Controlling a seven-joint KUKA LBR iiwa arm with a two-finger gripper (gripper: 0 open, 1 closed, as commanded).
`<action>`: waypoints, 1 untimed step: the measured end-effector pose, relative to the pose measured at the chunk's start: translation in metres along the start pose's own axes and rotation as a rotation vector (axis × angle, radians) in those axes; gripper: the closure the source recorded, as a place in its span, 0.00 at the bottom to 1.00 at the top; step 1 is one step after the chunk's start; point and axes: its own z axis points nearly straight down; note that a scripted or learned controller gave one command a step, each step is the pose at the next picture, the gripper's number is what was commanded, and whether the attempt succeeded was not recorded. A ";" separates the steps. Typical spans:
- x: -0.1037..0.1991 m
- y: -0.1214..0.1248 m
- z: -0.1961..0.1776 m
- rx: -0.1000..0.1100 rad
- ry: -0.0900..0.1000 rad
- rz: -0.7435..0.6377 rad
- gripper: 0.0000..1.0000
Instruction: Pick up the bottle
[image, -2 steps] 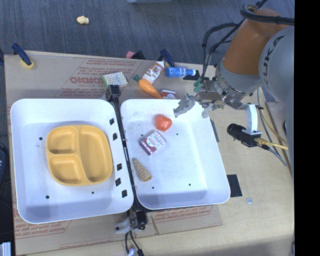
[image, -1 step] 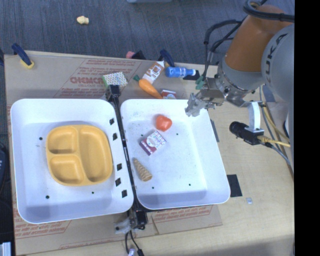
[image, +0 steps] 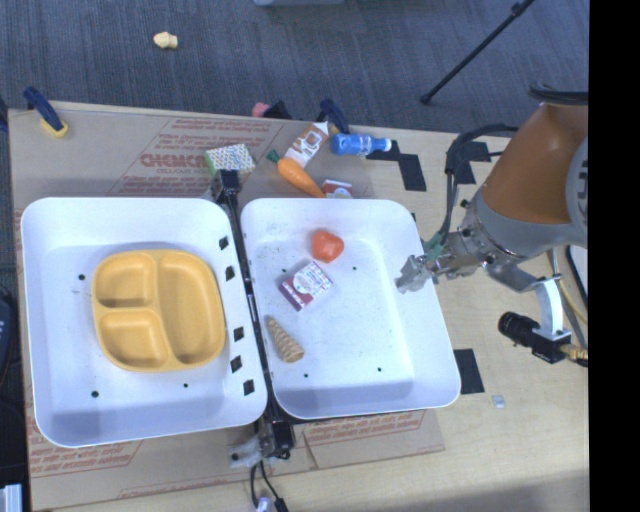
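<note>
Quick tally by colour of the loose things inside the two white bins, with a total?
Yellow: 1, the divided plate in the left bin.
Red-orange: 1, the round tomato-like toy in the right bin.
Red and white: 1, the small carton.
Tan: 1, the cone.
Total: 4

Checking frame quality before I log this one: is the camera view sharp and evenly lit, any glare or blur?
Camera view: light even, shadows soft, no harsh glare on the white bins; overall slightly soft, so the small carton label is unreadable; the gripper is blurry at the right bin's edge.
</note>
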 end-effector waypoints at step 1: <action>0.036 -0.038 0.080 0.000 0.001 -0.188 1.00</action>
